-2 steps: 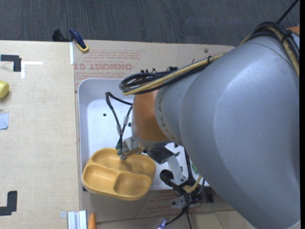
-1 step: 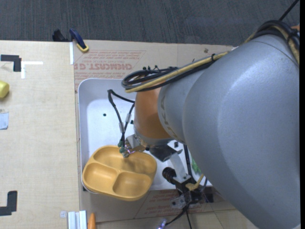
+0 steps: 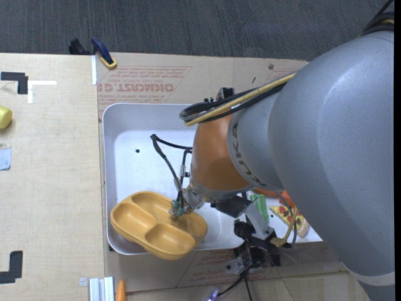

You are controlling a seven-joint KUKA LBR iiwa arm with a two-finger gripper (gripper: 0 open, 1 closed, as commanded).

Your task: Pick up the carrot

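1. Yellow divided dish (image 3: pixel 153 227), lower left of centre. Two hollows, lying in the near corner of the white bin (image 3: pixel 122 149), against its near rim.

2. My claw (image 3: pixel 180 211), centre of the frame, just over the dish's right-hand rim. Small and dark at this slant, so I cannot tell how wide it stands. I see nothing held in it.

3. Pizza-slice toy (image 3: pixel 291 217), lower right, half under my own grey arm (image 3: pixel 338 149).

4. Green piece (image 3: pixel 258 204), just left of the pizza slice. Too much is hidden to name it.

5. Carrot (image 3: pixel 286 197), lower right, just above the pizza slice.
   - An orange sliver shows at the edge of my arm and the rest is covered, so I take it for the carrot without being certain.
   - It lies well apart from my claw, on the other side of the wrist.
   - Handling, as I judge it: a toy, light, stiff and smooth-skinned, tapering, so apt to squirt out of a pinch near the thin end. It is not fragile.
   - Hold: across its length, at the thicker half.
   - Its lie cannot be read from here.

6. Cardboard sheet (image 3: pixel 144 86), upper centre, under the bin, with printed red lettering.

7. Yellow object (image 3: pixel 4 118), left edge, on the bare bench.

8. Blue-and-yellow clip (image 3: pixel 103 52), upper left, at the cardboard's far corner.
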